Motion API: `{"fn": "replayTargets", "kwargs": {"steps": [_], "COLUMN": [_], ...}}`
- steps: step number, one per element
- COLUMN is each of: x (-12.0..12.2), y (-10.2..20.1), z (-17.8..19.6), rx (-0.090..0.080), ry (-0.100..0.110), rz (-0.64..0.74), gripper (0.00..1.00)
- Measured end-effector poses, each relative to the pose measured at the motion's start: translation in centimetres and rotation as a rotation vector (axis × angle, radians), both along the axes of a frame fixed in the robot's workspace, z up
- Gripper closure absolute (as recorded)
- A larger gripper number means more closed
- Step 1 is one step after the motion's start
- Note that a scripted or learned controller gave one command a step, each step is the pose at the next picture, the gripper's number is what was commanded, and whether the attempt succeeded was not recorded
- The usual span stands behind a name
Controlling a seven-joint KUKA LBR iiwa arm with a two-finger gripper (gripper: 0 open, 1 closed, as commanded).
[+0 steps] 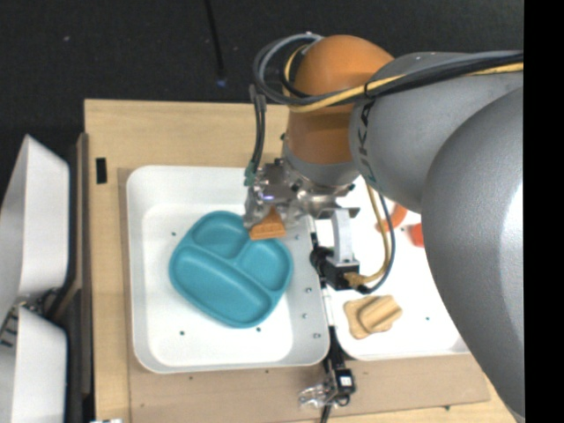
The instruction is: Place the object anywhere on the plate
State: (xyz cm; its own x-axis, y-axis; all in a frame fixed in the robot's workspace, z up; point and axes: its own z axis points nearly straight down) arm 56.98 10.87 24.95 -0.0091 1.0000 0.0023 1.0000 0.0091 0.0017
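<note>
I am watching through the one overhead camera, and the arm (423,139) is reaching in from three o'clock, its orange band sitting over the seam between the two bins. The gripper (269,208) is hanging at the plate's one o'clock edge, and a small orange-brown piece, the object (267,229), is showing just under it, at the gripper's six o'clock. I am reading the object as sitting right at the fingertips, but I cannot tell whether it is pinched between them or simply lying below, nor how wide the hand is standing, because the wrist is covering that spot. The object's long axis is running roughly from nine to three o'clock, and it is overlapping the plate's upper rim where two compartments meet. The plate (220,276), a teal divided dish, is lying in the left bin (150,342), tilted so its big compartment is facing five o'clock. So the relation I am steering by is this: the plate's open floor is lying toward seven o'clock of the hand, very near, and I am judging that a short shift that way before letting go would be landing the object squarely inside. The right bin (414,346) is holding a tan block (372,315) at its six o'clock side and a red-orange bit (412,233) near the arm.
</note>
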Motion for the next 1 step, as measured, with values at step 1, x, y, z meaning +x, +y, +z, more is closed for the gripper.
{"fn": "replayTargets", "kwargs": {"steps": [1], "x": [-0.45], "y": [-0.84], "z": [-1.93], "rx": [-0.005], "ry": [0.003], "rz": [-0.011], "gripper": [1.0]}}
